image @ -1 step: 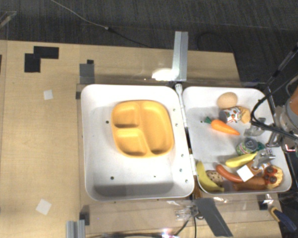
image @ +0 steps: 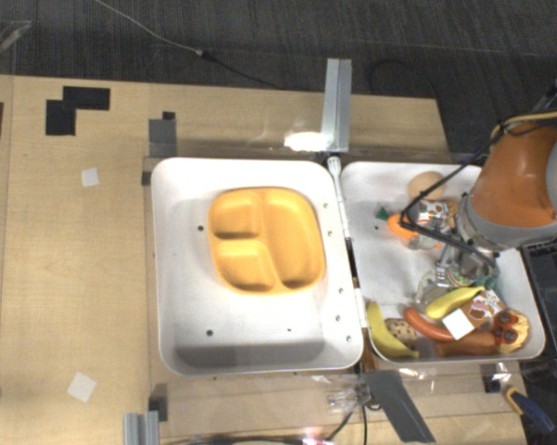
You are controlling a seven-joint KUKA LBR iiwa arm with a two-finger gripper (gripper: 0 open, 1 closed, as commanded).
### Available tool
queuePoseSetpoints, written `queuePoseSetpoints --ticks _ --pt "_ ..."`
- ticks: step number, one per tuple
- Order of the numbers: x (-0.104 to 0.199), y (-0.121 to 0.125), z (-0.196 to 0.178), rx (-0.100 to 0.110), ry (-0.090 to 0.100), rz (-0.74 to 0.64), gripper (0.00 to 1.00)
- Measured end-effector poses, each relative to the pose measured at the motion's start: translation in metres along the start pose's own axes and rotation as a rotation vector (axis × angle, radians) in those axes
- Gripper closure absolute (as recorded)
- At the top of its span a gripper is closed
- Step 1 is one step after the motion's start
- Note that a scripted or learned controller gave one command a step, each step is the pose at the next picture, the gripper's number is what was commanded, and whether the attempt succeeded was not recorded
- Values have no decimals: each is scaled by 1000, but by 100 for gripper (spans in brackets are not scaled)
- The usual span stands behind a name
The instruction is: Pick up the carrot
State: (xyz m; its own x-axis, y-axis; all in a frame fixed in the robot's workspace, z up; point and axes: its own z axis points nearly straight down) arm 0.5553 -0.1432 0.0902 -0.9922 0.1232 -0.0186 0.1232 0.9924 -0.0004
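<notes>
The carrot (image: 401, 228) is a small orange piece with a green tip, lying in the upper left part of the right bin (image: 380, 272). The arm's orange band and grey wrist hang over the bin's right side. My gripper (image: 448, 273) points down to the right of and below the carrot, apart from it, just above a yellow banana (image: 456, 299). Cables and the wrist partly cover the carrot's right end.
Toy foods crowd the right bin's front: a red sausage (image: 426, 324), a second banana (image: 380, 328), a cookie (image: 399, 329), a white tag (image: 459, 324) and a pizza slice (image: 507, 328). A tan round item (image: 427, 184) lies at the back. The left bin (image: 176, 276) holds a yellow divided plate (image: 259, 239).
</notes>
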Motion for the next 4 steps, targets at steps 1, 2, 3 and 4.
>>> queuePoseSetpoints --ticks 1,2,3,4 --pt "-83 32 3 2 22 48 0" --pt "-87 51 3 23 37 170 0" --pt "14 23 0 1 4 501 0" --pt "-59 69 3 0 7 647 0"
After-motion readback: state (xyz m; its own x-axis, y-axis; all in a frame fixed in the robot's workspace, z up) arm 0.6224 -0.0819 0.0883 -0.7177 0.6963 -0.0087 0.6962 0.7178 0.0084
